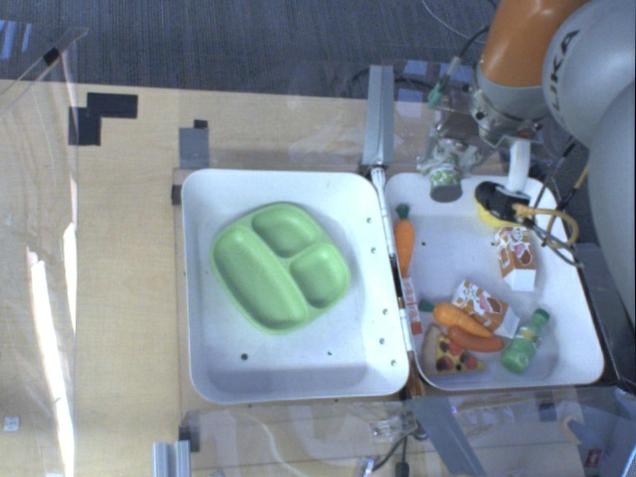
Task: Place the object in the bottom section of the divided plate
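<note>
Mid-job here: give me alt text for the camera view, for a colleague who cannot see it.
The gripper hangs over the right bin's far edge, above a pile of toy food including a carrot and a green bottle. The green divided plate sits in the left bin.

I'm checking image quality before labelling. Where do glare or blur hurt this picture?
Camera view: pale glare streaks cross the bench at left; the gripper above the right bin looks soft and small; the green divided plate reads sharp, evenly lit, with mild shadow under its rim.

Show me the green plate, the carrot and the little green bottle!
Plate (pixel 260 284), camera view, floor of its big section.
Carrot (pixel 403 245), camera view, middle of its orange body.
Bottle (pixel 521 347), camera view, its body.
</note>
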### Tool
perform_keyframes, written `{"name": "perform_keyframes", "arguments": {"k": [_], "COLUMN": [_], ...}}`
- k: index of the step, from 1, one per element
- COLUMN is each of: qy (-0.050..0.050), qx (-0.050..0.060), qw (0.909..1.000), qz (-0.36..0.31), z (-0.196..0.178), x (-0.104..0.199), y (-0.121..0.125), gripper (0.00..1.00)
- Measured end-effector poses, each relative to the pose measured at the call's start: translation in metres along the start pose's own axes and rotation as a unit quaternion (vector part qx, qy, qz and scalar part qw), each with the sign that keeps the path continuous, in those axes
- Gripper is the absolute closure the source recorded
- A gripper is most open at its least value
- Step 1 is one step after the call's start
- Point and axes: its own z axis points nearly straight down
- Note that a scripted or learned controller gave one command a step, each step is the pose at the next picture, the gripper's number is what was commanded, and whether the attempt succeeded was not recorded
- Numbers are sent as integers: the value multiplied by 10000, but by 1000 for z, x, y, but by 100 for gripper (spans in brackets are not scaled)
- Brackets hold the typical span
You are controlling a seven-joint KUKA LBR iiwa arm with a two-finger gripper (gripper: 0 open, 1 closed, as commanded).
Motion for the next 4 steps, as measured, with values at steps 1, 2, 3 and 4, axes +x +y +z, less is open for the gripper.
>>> {"name": "perform_keyframes", "arguments": {"k": [1, 2, 3, 4], "qy": [5, 13, 13, 17], "qx": [-4, 5, -8, -14], "qw": [9997, 9895, 9813, 9613], "qz": [-227, -1449, -1923, -2756], "z": [-21, 63, 62, 61], "x": [-30, 53, 61, 116], "y": [-11, -38, -6, -16], "gripper": [100, 100, 100, 100]}}
